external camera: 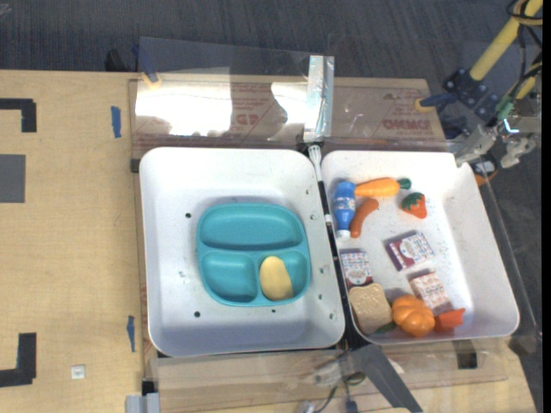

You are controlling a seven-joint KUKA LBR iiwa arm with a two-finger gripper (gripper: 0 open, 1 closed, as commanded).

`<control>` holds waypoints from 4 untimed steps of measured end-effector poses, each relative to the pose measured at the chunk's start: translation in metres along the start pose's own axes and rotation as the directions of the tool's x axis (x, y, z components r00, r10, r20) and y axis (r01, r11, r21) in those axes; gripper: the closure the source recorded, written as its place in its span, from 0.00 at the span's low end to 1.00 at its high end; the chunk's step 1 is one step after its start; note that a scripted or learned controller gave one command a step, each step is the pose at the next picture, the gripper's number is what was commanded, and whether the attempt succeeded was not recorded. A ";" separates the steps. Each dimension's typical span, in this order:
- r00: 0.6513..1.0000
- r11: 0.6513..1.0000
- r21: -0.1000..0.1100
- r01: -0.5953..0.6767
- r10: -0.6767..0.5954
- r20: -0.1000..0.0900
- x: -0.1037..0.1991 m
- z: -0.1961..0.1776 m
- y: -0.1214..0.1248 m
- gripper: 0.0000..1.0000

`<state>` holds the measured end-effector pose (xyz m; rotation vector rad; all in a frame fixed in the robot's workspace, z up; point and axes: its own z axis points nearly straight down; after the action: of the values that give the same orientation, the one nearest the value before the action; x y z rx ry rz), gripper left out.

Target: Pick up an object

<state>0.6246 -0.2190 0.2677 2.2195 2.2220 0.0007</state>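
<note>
1. Two white bins sit side by side on the desk [60,231]: the left bin [164,256] and the right bin [482,256], their inner rims touching along the middle.
2. The left bin holds one teal divided tray [245,231]; one yellow potato-like piece [275,278] lies in the tray's lower right compartment.
3. The right bin holds the loose things:
   - one blue bottle [343,206] near the dividing rim
   - one carrot [381,188] beside the bottle's top
   - one orange sausage-shaped piece [363,216], slanted below the carrot
   - one small red fruit with a green top [415,202]
   - three small printed packets [411,249], one of them near the dividing rim
   - one slice of bread [370,306]
   - one orange fruit [412,314] touching the bread
   - one red piece [450,318] just beside the orange fruit
4. Open floor lies along the right bin's far right side and its upper right corner; the lower edge is crowded.
5. The gripper [495,144] hangs at the right bin's upper right corner, over the rim. Whether its fingers are open or closed cannot be told; nothing shows between them.
</note>
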 end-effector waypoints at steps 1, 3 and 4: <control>0.995 0.995 0.008 0.104 -0.104 -0.004 0.049 0.101 0.041 0.00; 0.982 0.982 0.009 0.188 -0.188 0.001 0.105 0.182 0.041 0.00; 0.982 0.982 0.015 0.188 -0.188 0.004 0.102 0.173 0.039 1.00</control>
<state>0.6636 -0.1171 0.0948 2.0039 2.4258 -0.0217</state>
